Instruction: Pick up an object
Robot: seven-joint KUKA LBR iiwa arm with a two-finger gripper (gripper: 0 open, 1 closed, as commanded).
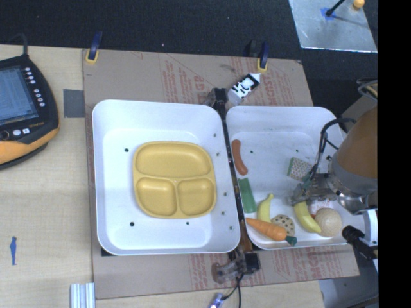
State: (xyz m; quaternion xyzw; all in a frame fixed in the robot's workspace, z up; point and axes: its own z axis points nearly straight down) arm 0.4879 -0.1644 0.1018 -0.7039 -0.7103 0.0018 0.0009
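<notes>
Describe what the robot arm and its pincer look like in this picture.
The arm enters from the right as a bulky rounded body with an orange-brown band and a grey metallic ring below it. A thin dark cable loops beside it. The pincer is a small dark grey metal assembly, too cluttered to make out in detail.

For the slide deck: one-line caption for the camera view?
Gripper low over right bin beside a banana; yellow tray in left bin.
</notes>
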